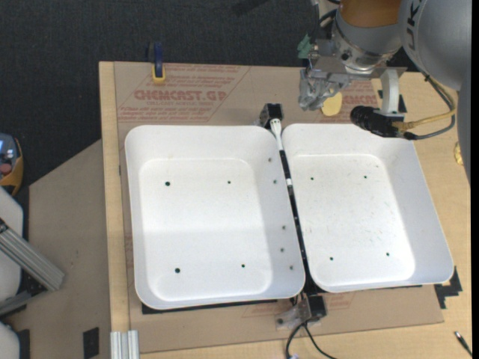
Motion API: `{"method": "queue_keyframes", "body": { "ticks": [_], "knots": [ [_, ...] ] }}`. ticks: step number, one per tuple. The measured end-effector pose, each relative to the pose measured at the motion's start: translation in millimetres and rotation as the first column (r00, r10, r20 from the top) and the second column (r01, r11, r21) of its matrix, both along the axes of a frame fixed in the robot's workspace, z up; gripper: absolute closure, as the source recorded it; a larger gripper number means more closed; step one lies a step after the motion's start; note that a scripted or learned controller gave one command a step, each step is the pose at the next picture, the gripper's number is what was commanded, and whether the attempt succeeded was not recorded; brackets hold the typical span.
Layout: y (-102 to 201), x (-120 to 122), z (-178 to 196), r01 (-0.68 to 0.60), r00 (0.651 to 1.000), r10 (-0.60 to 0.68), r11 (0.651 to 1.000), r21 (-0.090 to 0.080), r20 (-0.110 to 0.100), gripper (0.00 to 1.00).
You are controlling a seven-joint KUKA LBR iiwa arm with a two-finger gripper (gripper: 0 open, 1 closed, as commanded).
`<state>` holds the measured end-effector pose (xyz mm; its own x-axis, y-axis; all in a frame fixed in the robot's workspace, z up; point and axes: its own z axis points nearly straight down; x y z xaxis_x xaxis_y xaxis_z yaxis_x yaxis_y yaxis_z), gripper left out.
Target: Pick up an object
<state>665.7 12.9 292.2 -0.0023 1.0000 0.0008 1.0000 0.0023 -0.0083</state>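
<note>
Above bench: fingers (320, 100) near pale-yellow piece (332, 105).

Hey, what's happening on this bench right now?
A grey robot arm reaches in from the right, its gripper raised past the far edge of the right bin. A small yellowish object sits right by the fingertips, but it's unclear whether it is actually held. The left bin lies beside the right one on the brown board.
</note>
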Motion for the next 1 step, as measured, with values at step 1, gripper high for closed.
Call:
{"method": "queue_keyframes", "body": {
  "ticks": [1],
  "knots": [
    [-62.3, 1.2, 46.4, 0.008, 1.000, -0.008, 1.000, -0.004, 0.016, 1.00]
  ]
}}
